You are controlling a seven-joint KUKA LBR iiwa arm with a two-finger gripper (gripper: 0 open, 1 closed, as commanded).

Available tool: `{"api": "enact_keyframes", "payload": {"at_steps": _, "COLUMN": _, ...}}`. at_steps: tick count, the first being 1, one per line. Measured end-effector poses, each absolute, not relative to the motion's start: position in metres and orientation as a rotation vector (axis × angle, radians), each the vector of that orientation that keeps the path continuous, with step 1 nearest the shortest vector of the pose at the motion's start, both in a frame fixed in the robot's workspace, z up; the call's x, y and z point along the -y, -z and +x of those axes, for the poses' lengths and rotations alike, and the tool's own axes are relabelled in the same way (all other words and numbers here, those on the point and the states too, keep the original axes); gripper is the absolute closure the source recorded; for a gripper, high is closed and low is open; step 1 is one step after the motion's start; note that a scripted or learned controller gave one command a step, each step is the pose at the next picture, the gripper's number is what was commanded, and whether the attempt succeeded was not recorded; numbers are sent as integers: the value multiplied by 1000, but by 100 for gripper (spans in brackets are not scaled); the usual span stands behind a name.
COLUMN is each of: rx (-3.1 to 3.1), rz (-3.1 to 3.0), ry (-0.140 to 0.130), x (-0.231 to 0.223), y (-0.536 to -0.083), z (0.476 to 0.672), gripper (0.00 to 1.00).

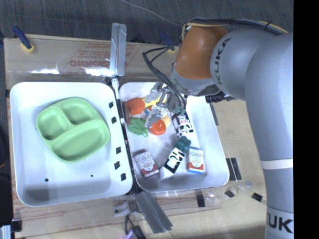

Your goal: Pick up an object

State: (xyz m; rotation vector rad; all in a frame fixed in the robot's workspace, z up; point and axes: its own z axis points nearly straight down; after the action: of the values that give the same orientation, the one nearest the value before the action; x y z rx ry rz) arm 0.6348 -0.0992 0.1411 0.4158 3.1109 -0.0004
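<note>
Crowding fingers (160, 102), partly masked small items (158, 127)

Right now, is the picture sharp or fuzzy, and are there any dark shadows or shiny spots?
In the camera view, the picture is a little soft: the small boxes show print too fuzzy to read. A grey shadow lies in the left bin at its near corner. The light is even, with a mild shine on the green plate. The claw sits among toys, its metal parts hard to make out.
</note>
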Motion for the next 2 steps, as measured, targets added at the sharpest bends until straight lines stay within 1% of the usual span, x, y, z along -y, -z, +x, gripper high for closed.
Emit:
{"api": "enact_keyframes", "payload": {"at_steps": 1, "rx": -3131, "rz": -11, "ry": 3, "x": 162, "y": -108, "z": 619, "gripper": 0}}
{"api": "enact_keyframes", "payload": {"at_steps": 2, "rx": -3079, "rz": -592, "ry": 2, "x": 95, "y": -95, "z": 639, "gripper": 0}}
